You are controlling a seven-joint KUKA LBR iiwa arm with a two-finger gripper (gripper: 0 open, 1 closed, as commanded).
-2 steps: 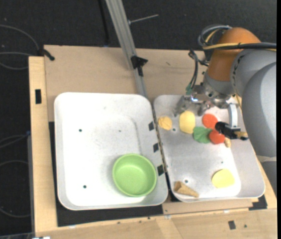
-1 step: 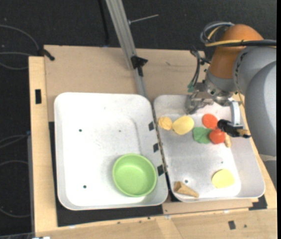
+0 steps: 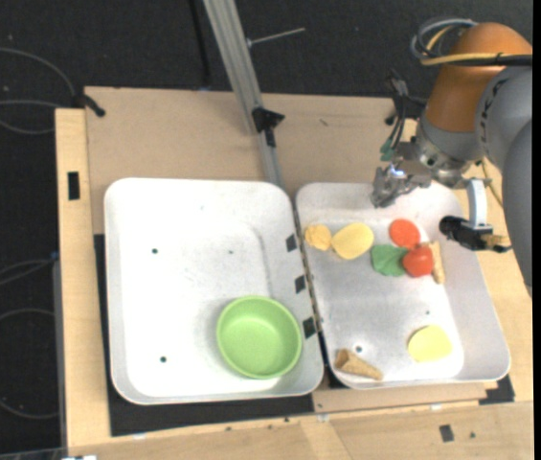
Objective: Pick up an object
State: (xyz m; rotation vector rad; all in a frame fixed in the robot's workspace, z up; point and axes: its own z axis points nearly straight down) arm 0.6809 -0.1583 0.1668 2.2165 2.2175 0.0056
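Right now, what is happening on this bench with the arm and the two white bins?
The grey and orange robot arm reaches in over the far edge of the right white bin, with its gripper hanging above the bin floor and nothing seen between its fingers. Below it lie small toy foods: a pale yellow piece, a red-orange round piece, a flat green piece and a red tomato-like piece. The left white bin bears a light green plastic bowl. Nothing is picked up yet.

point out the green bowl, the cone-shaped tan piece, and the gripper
Round green plastic bowl point(image 3: 259, 336), camera view, inner floor of the bowl.
Tan cone-shaped piece point(image 3: 358, 363), camera view, middle of its body.
Grey two-finger gripper point(image 3: 386, 192), camera view, at its fingertips.
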